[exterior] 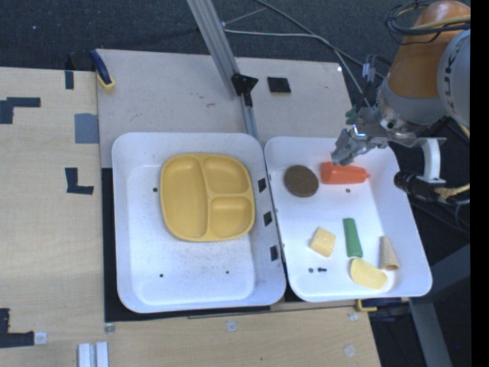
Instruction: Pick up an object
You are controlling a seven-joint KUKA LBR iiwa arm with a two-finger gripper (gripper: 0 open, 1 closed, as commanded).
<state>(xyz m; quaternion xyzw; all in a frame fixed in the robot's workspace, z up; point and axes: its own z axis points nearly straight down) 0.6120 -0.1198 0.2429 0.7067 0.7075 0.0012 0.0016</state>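
Observation:
My gripper (341, 156) hangs low over the back of the right bin (405, 228), right above the left end of an orange carrot-like piece (348, 175). Beside it to the left lies a round brown patty (301, 180). Nearer the front of that bin lie a yellow cheese-like cube (323, 241), a green stick (351, 237), a tan cone (389, 254) and a yellow banana-like slice (368, 274). I see nothing held between the fingers.
The left bin (137, 228) holds a yellow divided plate (207, 197). A slanted metal pole (218, 40) rises behind the bins, with cables running across the back. A blue and yellow clamp (102, 70) sits at the bench's far left corner.

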